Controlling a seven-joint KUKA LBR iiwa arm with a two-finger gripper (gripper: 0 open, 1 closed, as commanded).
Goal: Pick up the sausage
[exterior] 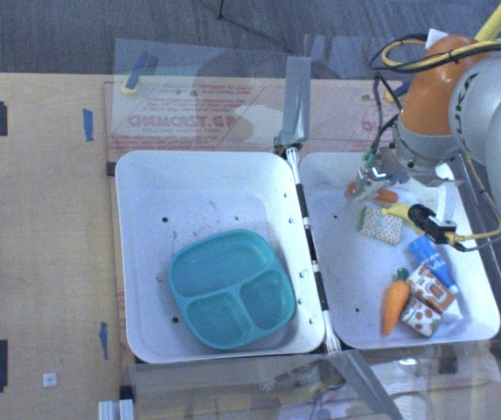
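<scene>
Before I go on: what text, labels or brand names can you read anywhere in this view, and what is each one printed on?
"CHEMCAST GP", roughly; faint red letters, last ones unsure, on the clear sheet behind the bins.
Blue packet in the right bin: any print too small to read.
Patterned cartons beside the carrot: markings blurred, unreadable.
Teal tray in the left bin: no text.

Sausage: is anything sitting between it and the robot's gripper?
Nothing visible does. The gripper is right beside the small reddish sausage at the far end of the right bin; the speckled block lies nearer the camera, clear of them.
</scene>
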